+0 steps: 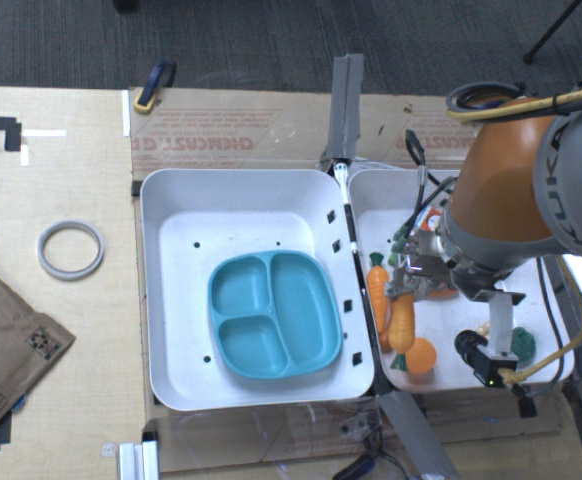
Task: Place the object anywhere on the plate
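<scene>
A teal divided plate (271, 313) lies in the left white bin (171, 268), with nothing on it. In the right bin (371, 203), along its left wall, lie an orange carrot (376, 286), a yellow-orange piece (401, 325) and a small orange ball (421, 356). My gripper (411, 276) hangs low over the right bin, just right of the carrot and above the yellow-orange piece. The wrist hides what lies directly under it. A reddish thing (441, 290) peeks out beside the gripper.
A green object (522, 343) lies at the right bin's front right. A grey divider post (346, 108) stands behind the bins. On the bench to the left are a tape ring (71, 249) and a brown cardboard box (6, 353).
</scene>
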You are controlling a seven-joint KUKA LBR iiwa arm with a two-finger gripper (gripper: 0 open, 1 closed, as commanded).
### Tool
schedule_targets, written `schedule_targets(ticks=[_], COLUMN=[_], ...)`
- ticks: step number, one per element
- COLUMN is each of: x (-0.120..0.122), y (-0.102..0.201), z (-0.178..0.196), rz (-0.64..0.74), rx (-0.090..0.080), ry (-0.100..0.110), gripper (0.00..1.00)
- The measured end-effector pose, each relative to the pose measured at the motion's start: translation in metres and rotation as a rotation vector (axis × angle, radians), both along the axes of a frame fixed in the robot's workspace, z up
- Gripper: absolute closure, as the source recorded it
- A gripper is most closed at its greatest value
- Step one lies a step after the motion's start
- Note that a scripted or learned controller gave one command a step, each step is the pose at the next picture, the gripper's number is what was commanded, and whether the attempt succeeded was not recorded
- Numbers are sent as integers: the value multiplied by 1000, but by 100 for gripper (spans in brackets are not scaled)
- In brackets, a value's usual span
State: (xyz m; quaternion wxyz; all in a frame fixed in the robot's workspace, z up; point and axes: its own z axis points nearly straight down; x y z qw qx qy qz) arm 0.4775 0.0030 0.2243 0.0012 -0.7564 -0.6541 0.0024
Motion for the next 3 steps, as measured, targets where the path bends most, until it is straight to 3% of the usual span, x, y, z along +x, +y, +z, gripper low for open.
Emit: schedule_targets(ticks=[1, 2, 3], x=[-1, 78, 78], y=[57, 103, 103], z=[-34, -7, -7], rz=[195, 324, 324], rx=[1, 0, 0], ry=[1, -2, -2], gripper=[100, 100, 0])
